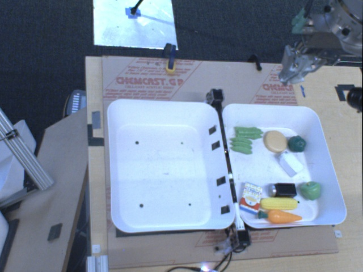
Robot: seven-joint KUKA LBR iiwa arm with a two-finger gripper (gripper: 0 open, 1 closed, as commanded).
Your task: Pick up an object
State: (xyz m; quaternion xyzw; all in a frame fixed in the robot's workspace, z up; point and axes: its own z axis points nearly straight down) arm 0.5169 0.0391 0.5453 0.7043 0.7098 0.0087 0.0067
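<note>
My gripper [289, 72] hangs at the upper right, above the bench behind the right bin [326, 169], with nothing seen between its fingers. In that bin lie green pea pods [244, 139], a tan round piece [275, 141], a dark green ball [296, 144], a white block [290, 164], a green apple [310, 190], a black item [284, 189], a yellow corn cob [279, 203], an orange carrot [282, 216] and a small printed box [250, 197].
The left bin [122, 123] stands beside the right one, joined by a black-clipped divider [222, 152]. A yellow-and-blue clamp [169, 58] sits at the board's far edge, below a shiny metal plate [134, 16]. A metal frame [20, 157] stands at the left.
</note>
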